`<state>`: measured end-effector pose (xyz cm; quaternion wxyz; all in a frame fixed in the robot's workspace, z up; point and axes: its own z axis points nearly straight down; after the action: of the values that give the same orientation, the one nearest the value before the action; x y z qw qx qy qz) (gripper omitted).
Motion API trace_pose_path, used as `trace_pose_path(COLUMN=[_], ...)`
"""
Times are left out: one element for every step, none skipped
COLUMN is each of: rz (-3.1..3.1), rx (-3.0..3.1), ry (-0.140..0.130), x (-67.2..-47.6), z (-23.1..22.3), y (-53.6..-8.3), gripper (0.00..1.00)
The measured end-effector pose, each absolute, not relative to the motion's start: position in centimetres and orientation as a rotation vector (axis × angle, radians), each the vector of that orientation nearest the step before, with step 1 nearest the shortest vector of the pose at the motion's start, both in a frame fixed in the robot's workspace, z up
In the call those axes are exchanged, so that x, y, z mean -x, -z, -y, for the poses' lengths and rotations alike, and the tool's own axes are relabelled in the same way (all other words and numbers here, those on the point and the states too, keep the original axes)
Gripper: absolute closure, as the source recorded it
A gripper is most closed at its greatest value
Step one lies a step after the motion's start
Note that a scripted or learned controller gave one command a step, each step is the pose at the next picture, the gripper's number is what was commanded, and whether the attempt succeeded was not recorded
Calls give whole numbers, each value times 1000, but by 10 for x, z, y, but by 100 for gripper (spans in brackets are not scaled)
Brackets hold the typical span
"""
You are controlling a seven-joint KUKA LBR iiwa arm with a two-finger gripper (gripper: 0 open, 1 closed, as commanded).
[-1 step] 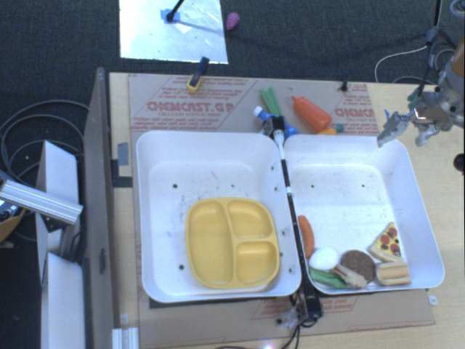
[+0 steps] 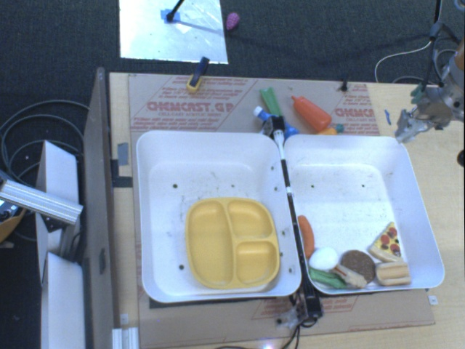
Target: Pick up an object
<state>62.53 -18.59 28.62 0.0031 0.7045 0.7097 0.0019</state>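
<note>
1. Your gripper [image 2: 411,127] hangs at the far right corner of the right-hand shallow white plastic bin [image 2: 418,187], just outside its rim, with nothing between its ends. Whether it is apart or together you cannot tell; it is small and blurred here.
2. The pickable things lie crowded in that bin's near corner: a triangular toy pizza slice [image 2: 386,241], a tan toy bread roll [image 2: 393,273], a round brown toy patty [image 2: 358,263], a white toy egg [image 2: 323,257], a green toy bean pod [image 2: 327,279] and an orange toy carrot [image 2: 306,235] by the dividing wall.
3. The left-hand white bin [image 2: 163,169] carries a yellow three-compartment plastic tray [image 2: 232,242].
4. Risk: the toys touch or overlap, so a descent there may nudge neighbours, close on two at once, or slip off the rounded egg.
5. Risk: carrot and bean pod sit close to the walls; one side of the gripper may land on the rim.
6. Hard to read: the wrist is cut off at the right edge. An orange toy bottle [image 2: 312,113] and a green toy [image 2: 269,99] lie on the table behind the bins; their exact shapes are unclear.
</note>
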Motion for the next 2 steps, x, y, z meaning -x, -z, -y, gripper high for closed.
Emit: trace_pose_path(rz=[-2232, -2230], rx=[-2214, -2209], ry=[1, -6], x=[-636, -661], z=[152, 108], y=[-227, -221], gripper=[100, 100])
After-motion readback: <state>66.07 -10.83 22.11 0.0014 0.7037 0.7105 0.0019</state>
